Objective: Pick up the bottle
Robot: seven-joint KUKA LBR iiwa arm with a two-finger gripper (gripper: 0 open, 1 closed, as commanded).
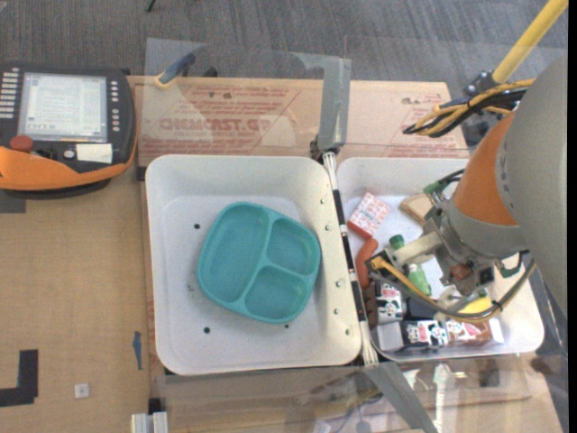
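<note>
Right bin [532, 327]: gripper [455, 282] low among clutter; can't tell its state. Bottle [410, 273], green-capped, lies just beside it on the bin floor, not lifted. Grasp and lift still pending. Left bin [171, 242] holds teal tray [260, 262].

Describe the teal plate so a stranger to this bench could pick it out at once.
Start with the two white bins side by side and take the left bin, the one away from the arm. The teal plate lies flat near its middle. It has three compartments and rounded corners, and no other object in either bin shares its teal colour.
</note>
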